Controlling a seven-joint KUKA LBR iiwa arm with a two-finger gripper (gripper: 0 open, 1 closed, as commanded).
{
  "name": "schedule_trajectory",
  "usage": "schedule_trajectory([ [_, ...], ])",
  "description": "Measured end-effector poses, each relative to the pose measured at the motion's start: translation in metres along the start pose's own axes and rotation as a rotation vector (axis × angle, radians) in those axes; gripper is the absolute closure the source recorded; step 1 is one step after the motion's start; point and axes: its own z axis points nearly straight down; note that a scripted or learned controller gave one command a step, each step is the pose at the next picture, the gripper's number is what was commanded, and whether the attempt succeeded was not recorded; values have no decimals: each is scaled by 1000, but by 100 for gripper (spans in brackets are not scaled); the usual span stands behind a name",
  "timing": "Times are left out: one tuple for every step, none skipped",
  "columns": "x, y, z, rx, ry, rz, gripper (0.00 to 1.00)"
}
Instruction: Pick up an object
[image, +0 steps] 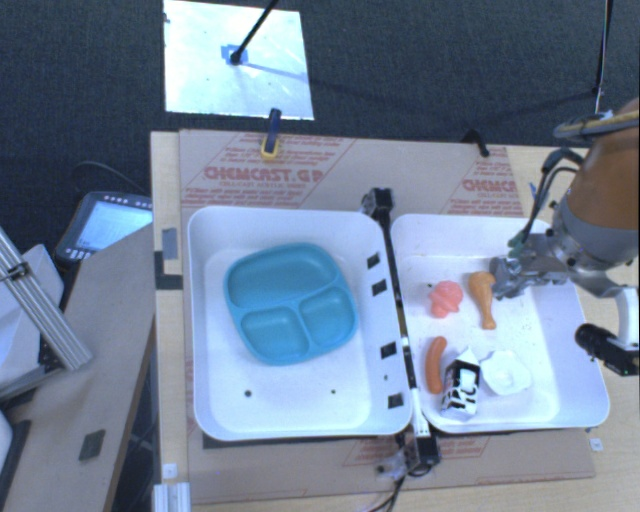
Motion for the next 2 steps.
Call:
schedule_trajectory([
  [56,1,14,0,0,0,100],
  [117,-3,9,0,0,-1,100],
])
